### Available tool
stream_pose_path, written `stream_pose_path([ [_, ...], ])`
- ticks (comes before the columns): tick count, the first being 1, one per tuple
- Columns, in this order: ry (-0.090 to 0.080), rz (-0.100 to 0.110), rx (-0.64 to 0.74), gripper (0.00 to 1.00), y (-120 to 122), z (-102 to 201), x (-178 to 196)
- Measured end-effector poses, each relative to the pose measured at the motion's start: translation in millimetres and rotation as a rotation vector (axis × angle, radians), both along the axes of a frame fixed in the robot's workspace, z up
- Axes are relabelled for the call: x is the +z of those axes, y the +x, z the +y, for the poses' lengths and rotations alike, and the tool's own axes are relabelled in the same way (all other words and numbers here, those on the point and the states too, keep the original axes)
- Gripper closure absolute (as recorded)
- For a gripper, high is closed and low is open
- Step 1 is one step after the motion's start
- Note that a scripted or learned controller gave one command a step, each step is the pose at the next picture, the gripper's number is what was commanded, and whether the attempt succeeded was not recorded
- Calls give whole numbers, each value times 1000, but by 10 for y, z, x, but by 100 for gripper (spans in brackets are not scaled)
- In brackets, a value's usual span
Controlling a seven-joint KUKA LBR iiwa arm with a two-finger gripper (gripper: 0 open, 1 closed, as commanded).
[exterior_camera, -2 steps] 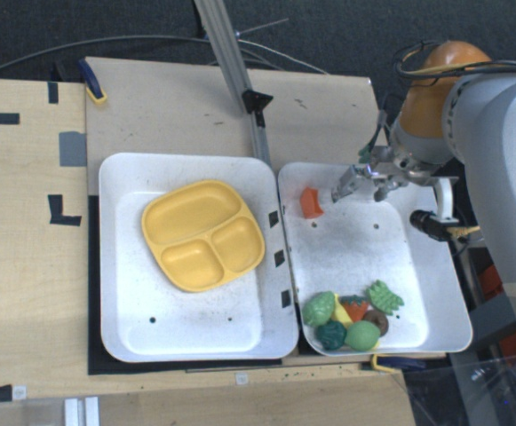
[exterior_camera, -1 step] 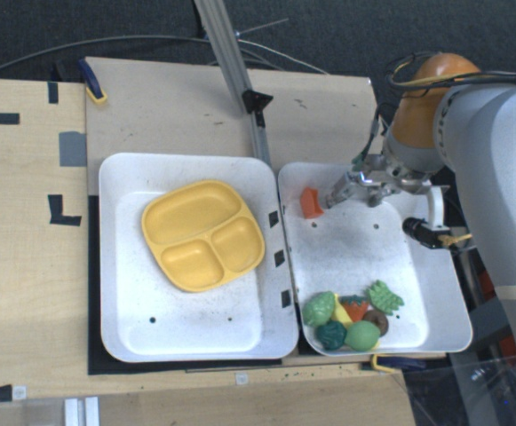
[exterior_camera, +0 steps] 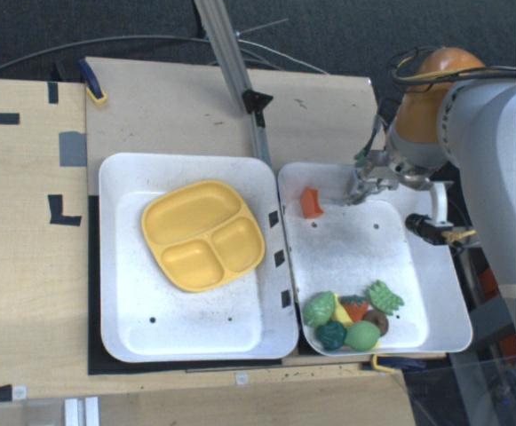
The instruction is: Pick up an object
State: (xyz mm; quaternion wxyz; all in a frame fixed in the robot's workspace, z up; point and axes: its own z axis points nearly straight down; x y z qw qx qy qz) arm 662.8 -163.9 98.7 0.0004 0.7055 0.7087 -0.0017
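The gripper [exterior_camera: 361, 189] sits low over the far edge of the right bin [exterior_camera: 435, 331], near that bin's far-left corner, and the small orange block [exterior_camera: 311, 202] lies just beside it on the bin floor, close to the wall shared with the left bin [exterior_camera: 115, 264]. Whether the fingers are spread or pinched cannot be told — they are too small and dark against the wrist to read, and nothing shows between them.

The orange block looks like the nearest candidate. It stands alone, well apart from the pile of toy food [exterior_camera: 353, 313] heaped in the right bin's near-left corner, so a grasp there would have room on most sides. To do it well, the arm should probably centre over the block before it descends, not approach from the side, since a sideways nudge could push the block against the bin wall where 1 finger would have no room. Closing across the block's narrower faces seems wiser.

The yellow divided plate [exterior_camera: 203, 234] in the left bin is broad and shallow — likely a poor pick for 2 fingers.
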Motion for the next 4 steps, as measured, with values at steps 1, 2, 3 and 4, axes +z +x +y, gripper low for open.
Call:
stream_pose_path([
  [1,3,-5,-2,100,11,53,437],
  [2,2,-6,-3,100,-48,-14,982],
  [3,1,-8,-2,100,36,-64,1574],
  [4,5,-1,2,100,-121,556,1536],
])
